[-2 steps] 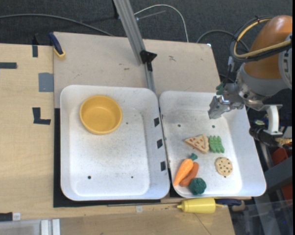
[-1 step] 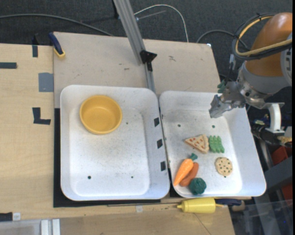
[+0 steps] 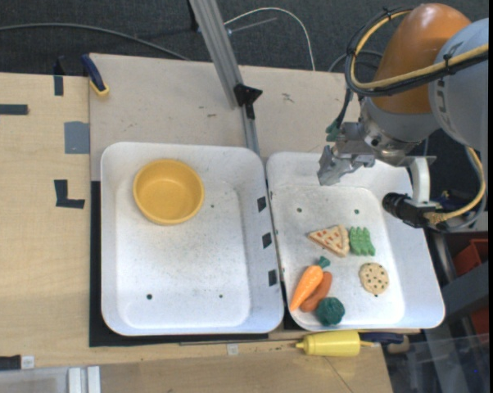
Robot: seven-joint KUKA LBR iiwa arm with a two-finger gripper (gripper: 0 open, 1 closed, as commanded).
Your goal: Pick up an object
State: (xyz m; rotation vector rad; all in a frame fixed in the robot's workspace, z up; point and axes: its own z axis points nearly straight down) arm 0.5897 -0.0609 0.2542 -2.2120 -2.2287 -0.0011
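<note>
The tool hangs over the far edge of the right bin, near that bin's far left corner; whether it is released or clenched cannot be told from this slanted view, and nothing shows in its grip. It touches none of the toys, which lie well apart from it in the near half of the same bin. There, a wedge of sandwich sits just beside a small green ridged piece; nearer the front edge, an orange carrot lies tilted against a darker orange piece, with a broccoli floret touching their lower end and a round cookie off to the right, on its own. The left bin holds a yellow bowl, upright in its far left corner. A yellow bottle lies on its side on the surface, along the front edge of the right bin. A grey metal post slants from the far side of the surface down to the seam between the two bins, close to the tool's left. A yellow and blue clamp sits at the surface's far left corner.
</note>
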